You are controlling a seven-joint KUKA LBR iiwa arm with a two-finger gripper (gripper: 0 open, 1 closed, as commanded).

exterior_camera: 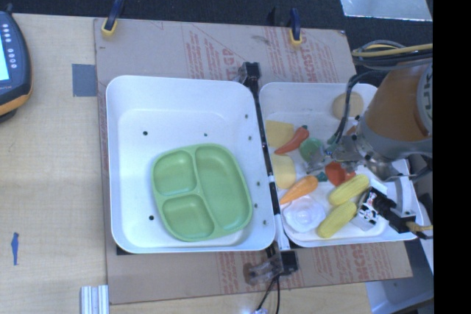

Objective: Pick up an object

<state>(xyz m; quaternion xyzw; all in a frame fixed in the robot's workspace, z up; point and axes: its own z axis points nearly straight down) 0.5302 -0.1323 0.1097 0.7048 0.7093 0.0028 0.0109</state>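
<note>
Table at near edge, carrying both bins. Left bin with green divided tray, out of play. Right bin crowded with toy food: corn, carrot. Arm low over right bin, hand among toys for a pick; apart or together, cannot tell.

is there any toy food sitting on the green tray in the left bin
No, the green tray lies bare in the left bin, while the toy food such as the carrot sits in the right bin.
</note>
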